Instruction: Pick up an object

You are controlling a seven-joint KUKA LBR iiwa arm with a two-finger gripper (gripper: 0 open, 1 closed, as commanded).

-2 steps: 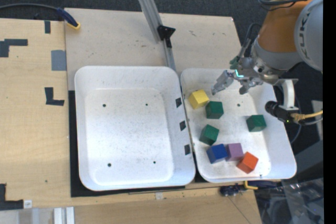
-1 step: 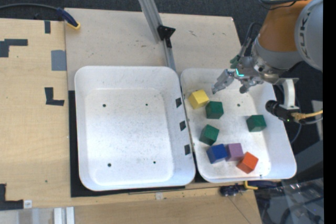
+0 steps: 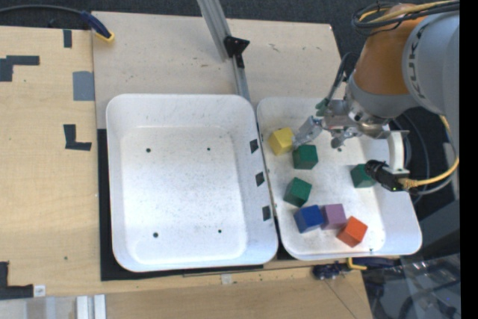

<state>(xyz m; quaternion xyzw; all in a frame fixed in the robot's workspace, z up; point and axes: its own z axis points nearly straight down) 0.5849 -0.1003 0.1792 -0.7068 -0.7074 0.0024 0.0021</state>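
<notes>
Camera view: two white bins side by side on the bench. Left bin [image 3: 123, 123] sits beside the right bin [image 3: 403, 235], which holds all the blocks. Gripper [image 3: 323, 132] hangs over the upper part of the right bin, arm [image 3: 396, 63] reaching in from the right. Jaw state: cannot tell from this angle. Yellow cube [image 3: 281, 140] lies just left of the gripper; one green cube [image 3: 305, 156] just below it. Second green cube [image 3: 297, 190] lower down; third green cube [image 3: 364, 175] at right, near the cabling. Blue cube [image 3: 308, 217], purple cube [image 3: 334, 214] and orange cube [image 3: 352, 231] sit together along the near edge.
</notes>
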